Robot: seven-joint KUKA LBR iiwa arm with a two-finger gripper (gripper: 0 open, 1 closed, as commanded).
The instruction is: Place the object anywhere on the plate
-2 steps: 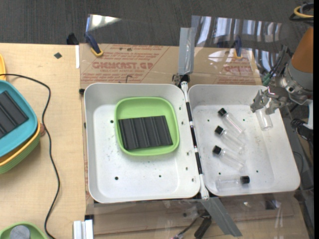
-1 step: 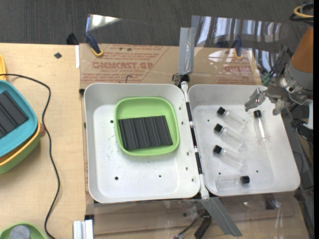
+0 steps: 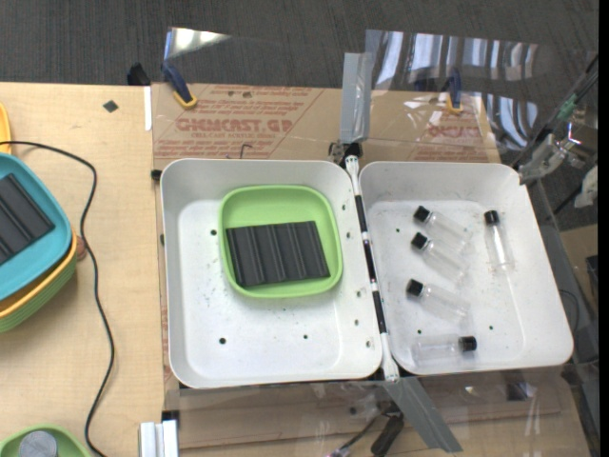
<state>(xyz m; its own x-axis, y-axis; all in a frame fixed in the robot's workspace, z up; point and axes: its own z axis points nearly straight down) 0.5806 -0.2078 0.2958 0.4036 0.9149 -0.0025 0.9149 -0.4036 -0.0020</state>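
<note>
On the far left of the wooden counter (image 3: pixel 76 369) I see a stack of teal and yellow-green plastic trays (image 3: pixel 33 246) and a black cable (image 3: pixel 95 284) trailing down past them. Next comes the left shallow white bin (image 3: pixel 190 350), and in it the green square plate (image 3: pixel 281 244) with a dark ribbed insert (image 3: pixel 276 253) covering its middle. That plate is my target, and its raised rim leaves a broad, forgiving landing area.

Across the central seam, the right shallow white bin (image 3: pixel 533 331) holds five small clear plastic vials with black caps (image 3: pixel 433 295), scattered and lying on their sides, apart from each other. I judge them light, rigid and slick, apt to roll or squirt out of a pinch. I would close across the tube's middle, perpendicular to its length. The vial near the bin's centre has the most open floor around it; the one at the front (image 3: pixel 447 347) lies close to the wall.

I cannot tell the state of my end effector from here.
</note>
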